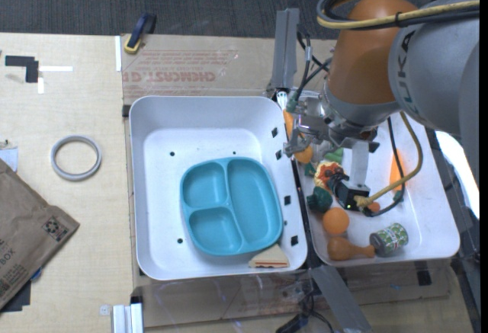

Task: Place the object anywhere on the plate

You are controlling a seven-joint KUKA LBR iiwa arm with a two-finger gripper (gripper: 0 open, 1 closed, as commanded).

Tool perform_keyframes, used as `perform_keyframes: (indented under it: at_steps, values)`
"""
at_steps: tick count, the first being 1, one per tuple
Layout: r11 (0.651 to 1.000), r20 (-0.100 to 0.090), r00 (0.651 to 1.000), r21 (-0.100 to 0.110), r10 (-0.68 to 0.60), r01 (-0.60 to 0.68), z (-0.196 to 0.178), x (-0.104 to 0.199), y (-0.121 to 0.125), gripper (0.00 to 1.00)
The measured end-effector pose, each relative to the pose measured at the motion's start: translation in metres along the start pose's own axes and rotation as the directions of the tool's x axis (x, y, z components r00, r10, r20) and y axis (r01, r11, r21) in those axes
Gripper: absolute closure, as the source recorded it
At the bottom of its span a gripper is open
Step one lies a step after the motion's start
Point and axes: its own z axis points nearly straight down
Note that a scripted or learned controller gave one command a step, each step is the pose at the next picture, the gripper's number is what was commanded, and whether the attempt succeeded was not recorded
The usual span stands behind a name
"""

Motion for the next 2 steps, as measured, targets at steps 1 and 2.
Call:
perform_keyframes:
  at_steps: [1,2]
  values:
    - [0.998,0.001,0.998,0.001,-0.058,0.058,0.0339,0.0701,-0.0326,1.0]
    - [0.998,0.001,0.998,0.0,-0.057,0.057,0.0336,0.0696,-0.0322,0.0]
